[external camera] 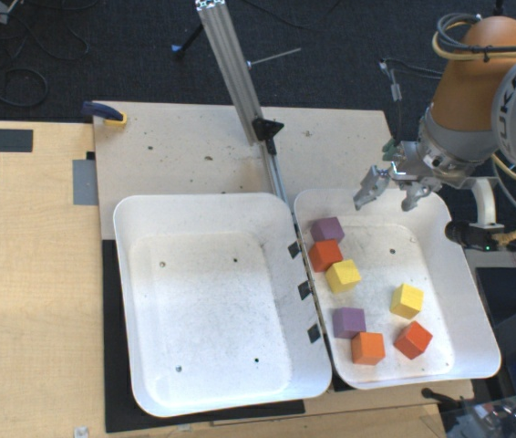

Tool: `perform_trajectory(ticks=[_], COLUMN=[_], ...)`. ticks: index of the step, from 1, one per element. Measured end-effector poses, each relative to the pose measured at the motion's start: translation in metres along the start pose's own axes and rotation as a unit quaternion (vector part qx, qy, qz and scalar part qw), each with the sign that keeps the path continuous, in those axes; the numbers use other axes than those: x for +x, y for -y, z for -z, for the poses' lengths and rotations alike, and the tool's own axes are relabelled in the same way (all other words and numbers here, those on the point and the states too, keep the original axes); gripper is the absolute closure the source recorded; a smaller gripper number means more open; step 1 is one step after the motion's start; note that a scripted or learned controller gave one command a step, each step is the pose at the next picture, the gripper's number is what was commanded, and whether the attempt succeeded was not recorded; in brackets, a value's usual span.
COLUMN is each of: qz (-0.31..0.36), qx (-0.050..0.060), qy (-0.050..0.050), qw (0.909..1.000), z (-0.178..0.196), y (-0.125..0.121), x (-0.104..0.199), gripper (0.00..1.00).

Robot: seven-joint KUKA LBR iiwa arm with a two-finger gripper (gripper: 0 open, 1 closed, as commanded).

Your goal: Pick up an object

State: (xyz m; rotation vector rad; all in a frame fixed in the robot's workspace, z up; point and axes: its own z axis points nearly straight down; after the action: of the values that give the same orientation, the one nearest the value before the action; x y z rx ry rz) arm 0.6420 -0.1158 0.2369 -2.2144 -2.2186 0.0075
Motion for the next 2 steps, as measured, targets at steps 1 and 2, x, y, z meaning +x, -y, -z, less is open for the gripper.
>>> perform_trajectory(ticks=[1, 2], qz=[0.001, 0.002], qx=[-0.003, -0.001], qy=[0.001, 0.001], qw=[1.0, 1.0], z=[0.003, -0.045], y=[-0.001, -0.009], x=[0.0, 0.003], gripper=[0.0, 0.0])
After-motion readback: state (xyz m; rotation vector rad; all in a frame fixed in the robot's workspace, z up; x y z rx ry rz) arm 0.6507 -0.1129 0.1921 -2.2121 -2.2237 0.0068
